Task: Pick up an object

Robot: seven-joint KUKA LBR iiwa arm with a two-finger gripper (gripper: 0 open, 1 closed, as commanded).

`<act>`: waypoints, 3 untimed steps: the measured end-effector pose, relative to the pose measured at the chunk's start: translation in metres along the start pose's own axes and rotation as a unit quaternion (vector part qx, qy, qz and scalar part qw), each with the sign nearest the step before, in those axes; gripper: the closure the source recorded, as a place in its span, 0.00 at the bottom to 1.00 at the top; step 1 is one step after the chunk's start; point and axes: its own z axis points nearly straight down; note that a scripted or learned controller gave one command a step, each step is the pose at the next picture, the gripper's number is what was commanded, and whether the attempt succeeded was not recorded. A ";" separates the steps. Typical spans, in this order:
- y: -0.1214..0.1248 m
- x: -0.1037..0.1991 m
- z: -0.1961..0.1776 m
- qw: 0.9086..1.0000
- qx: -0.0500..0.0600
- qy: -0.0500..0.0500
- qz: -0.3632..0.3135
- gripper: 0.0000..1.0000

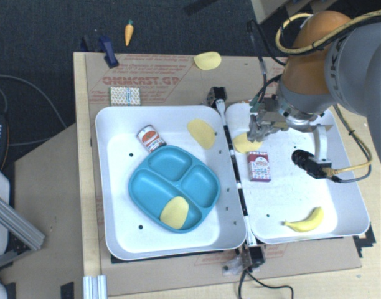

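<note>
The grey arm with its orange band point(315, 36) reached in from the right, and its two-finger gripper point(260, 131) hung low over the upper left corner of the right-hand shallow white bin point(346, 192). Whether it was apart or together could not be told from this slanted view. Just beside its tip lay a pale yellow flat chip-shaped piece point(241, 144), partly hidden, near the bin's left wall. Just below that sat a small red and white carton point(259, 166), and a yellow toy banana point(305, 220) lay near the bin's lower edge, well apart from the gripper.

The left-hand white bin point(112, 185) held a blue divided plastic plate point(173, 185) (with a yellow rounded piece point(174, 212) resting in its lower compartment), a small red and white can point(150, 138) on its side above the plate, and another yellow chip-shaped piece point(202, 133) near the top right corner.
</note>
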 end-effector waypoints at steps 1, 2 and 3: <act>0.000 0.000 0.000 1.000 0.000 0.000 0.000 0.00; -0.023 -0.023 0.000 1.000 0.001 -0.001 0.001 0.00; -0.018 -0.061 0.079 1.000 0.000 -0.001 0.001 0.00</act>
